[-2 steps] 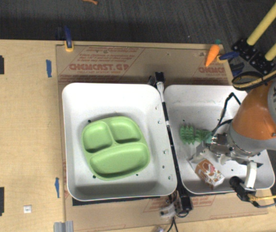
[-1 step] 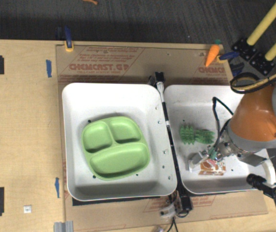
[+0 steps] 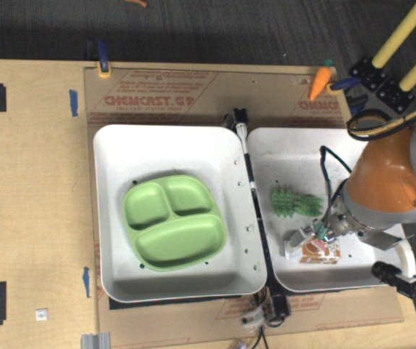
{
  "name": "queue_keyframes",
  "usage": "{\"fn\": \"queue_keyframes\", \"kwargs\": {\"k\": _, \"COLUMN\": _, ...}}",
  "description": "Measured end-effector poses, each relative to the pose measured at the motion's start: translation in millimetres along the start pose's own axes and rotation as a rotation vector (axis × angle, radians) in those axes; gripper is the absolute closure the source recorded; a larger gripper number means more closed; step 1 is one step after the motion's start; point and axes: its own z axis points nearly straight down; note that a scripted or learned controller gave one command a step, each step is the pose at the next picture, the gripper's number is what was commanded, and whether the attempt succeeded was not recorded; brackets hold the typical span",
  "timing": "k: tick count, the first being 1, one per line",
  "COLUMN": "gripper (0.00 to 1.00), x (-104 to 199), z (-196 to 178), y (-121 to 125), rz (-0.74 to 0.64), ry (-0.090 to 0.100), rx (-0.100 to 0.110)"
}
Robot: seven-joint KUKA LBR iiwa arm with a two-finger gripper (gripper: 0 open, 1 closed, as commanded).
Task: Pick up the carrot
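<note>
Carrot [image 3: 314,250] seems the best reading of the small orange-and-white piece on the floor of the right bin [image 3: 295,145], though it is too small and blurred to be sure. The gripper [image 3: 326,231] hangs low directly over it, touching or nearly so, presumably so it can close from above; whether it is open or closed cannot be told. A pale scrap [image 3: 293,240] lies just left of the piece (close enough to get caught in a grasp). Further left sits a green spiky toy [image 3: 293,202], apart from the target. The left bin [image 3: 166,145] holds a green divided plate [image 3: 174,221], well clear of the work. An orange object [image 3: 319,83] rests outside on the cardboard [image 3: 150,93].
</note>
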Motion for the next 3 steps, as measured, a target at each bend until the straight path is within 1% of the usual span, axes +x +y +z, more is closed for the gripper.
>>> {"fn": "queue_keyframes", "kwargs": {"k": 3, "gripper": 0.0, "x": 0.0, "z": 0.0, "y": 0.0, "rz": 0.0, "ry": 0.0, "rx": 0.0}}
